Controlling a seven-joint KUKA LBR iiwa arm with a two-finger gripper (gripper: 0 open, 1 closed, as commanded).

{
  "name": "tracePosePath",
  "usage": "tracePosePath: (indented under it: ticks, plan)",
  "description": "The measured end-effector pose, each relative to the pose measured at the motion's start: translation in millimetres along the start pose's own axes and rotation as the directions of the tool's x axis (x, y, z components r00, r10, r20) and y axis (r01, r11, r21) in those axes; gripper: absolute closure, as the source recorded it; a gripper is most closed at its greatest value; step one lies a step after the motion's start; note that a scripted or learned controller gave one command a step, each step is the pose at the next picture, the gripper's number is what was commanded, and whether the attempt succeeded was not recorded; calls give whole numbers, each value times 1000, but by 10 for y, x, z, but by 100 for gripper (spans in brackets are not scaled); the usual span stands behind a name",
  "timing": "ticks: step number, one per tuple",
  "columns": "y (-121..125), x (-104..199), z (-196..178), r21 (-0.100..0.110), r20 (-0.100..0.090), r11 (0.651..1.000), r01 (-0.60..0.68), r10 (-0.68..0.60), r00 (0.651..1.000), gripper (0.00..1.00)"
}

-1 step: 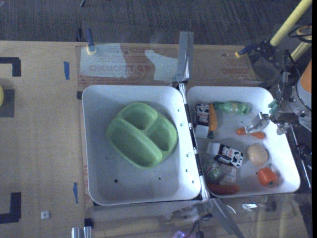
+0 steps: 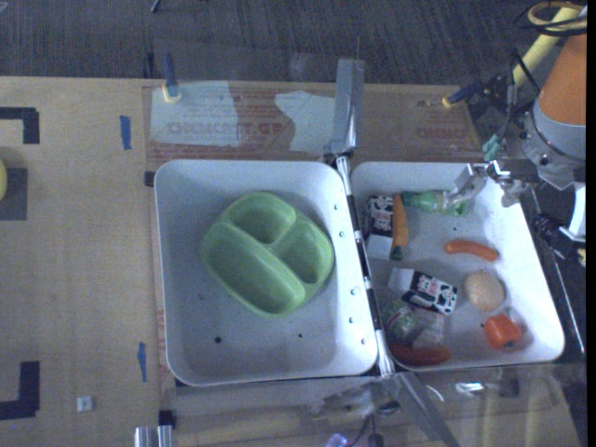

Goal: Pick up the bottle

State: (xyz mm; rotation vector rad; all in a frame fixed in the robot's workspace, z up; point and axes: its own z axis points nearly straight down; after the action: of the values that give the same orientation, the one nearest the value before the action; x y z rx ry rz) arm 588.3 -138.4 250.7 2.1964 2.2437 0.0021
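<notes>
The bottle (image 2: 430, 201) is green with a pale cap. It lies on its side near the back wall of the right bin (image 2: 545, 291). My gripper (image 2: 486, 189) hangs over the bin's back right part, just to the right of the bottle. Its fingers are spread open, and the left fingertip (image 2: 463, 190) is at the bottle's right end. Nothing sits between the fingers. The grey wrist with its orange band (image 2: 566, 87) comes in from the upper right.
Sharing the right bin are a carrot (image 2: 399, 222), two black-and-white cartons (image 2: 378, 214) (image 2: 431, 291), an orange sausage (image 2: 471, 249), a beige bun (image 2: 484, 291), an orange pepper (image 2: 501, 331) and a red item (image 2: 419, 353). A green divided plate (image 2: 268, 251) lies in the left bin (image 2: 182, 324).
</notes>
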Motion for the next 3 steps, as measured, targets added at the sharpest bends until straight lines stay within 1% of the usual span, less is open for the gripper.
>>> tracePosePath:
  ticks: [1,2,3]
  plan:
    - [-74,-10,297,1,-1,984,180,-180,984,0]
    - [632,-390,1292,-1,1,992,128,-128,992,0]
    - [571,9,1630,-4,4,997,72,-72,997,0]
